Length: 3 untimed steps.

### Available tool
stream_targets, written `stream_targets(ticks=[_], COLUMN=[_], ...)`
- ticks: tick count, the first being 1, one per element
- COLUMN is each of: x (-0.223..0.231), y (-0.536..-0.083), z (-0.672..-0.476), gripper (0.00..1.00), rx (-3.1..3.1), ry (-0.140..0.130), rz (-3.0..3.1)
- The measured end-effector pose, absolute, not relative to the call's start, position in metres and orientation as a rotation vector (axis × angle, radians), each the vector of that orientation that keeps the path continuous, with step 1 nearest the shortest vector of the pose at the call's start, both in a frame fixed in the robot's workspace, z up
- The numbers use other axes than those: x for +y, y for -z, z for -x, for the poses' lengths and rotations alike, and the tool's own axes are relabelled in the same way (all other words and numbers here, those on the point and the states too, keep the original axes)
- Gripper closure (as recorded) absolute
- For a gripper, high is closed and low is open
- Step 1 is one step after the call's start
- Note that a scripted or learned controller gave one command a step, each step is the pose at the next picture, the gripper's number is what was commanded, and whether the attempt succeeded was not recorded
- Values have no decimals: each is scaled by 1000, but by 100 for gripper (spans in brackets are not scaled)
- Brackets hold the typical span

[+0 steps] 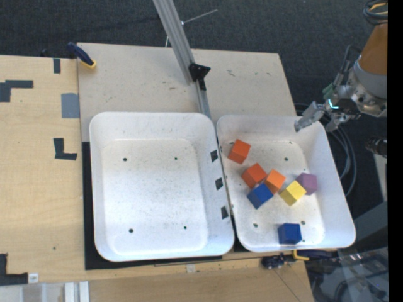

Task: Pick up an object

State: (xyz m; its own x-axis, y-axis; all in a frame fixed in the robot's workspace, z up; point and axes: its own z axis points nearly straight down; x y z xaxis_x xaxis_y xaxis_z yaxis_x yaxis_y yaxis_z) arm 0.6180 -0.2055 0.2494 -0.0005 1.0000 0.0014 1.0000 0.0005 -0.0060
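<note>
The right white bin (334, 168) holds several small cubes. An orange cube (239, 151) lies apart near the bin's upper left. A cluster sits mid-bin: a red-orange cube (254, 174), an orange cube (275, 180), a blue cube (259, 195), a yellow cube (291, 192) and a purple cube (307, 182). Another blue cube (289, 233) rests alone near the front wall. My gripper (318, 116) hovers over the bin's far right corner, above and right of the cubes. It is open, with nothing between its fingers (306, 120).
The left white bin (101, 168) stands beside the right one. A slanted metal post (179, 39) rises behind the bins. A blue-and-yellow clamp (82, 55) lies at the bench's far left. Cables (352, 162) hang right of the right bin.
</note>
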Motion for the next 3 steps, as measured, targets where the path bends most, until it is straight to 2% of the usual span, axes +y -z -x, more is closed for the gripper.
stream_targets(ticks=[1, 2, 3], x=[-205, -207, -203], y=[-253, -209, -145], z=[-619, -618, -613], gripper=[0, 0, 0], rx=[-2223, -2221, -2219], ry=[-3, -6, -8], rz=[2219, 2217, 2215])
